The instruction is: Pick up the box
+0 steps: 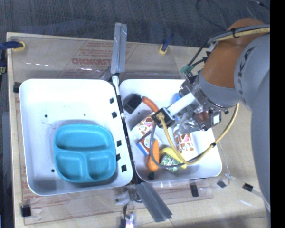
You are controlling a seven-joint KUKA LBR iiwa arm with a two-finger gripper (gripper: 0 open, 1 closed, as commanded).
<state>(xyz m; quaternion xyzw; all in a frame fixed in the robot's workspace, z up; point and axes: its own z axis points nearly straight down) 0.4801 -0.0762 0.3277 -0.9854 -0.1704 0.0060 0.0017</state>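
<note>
A flat box (pixel 145 126) with a colourful printed face lies in the right bin (pixel 209 167), left of centre, and a blue edge shows at its lower left. A second printed card or box (pixel 185 142) lies further right. My gripper (pixel 194 123) hangs low over the middle of the right bin, between the two printed pieces and just above the right one. The wrist and its fittings hide what is at its tip.
The right bin also holds a black object (pixel 131 102), an orange carrot-like piece (pixel 150 104), another orange piece (pixel 154 156), a yellow banana (pixel 174 154) and a small green item (pixel 168 162). A blue divided tray (pixel 85 152) sits in the left bin (pixel 38 108).
</note>
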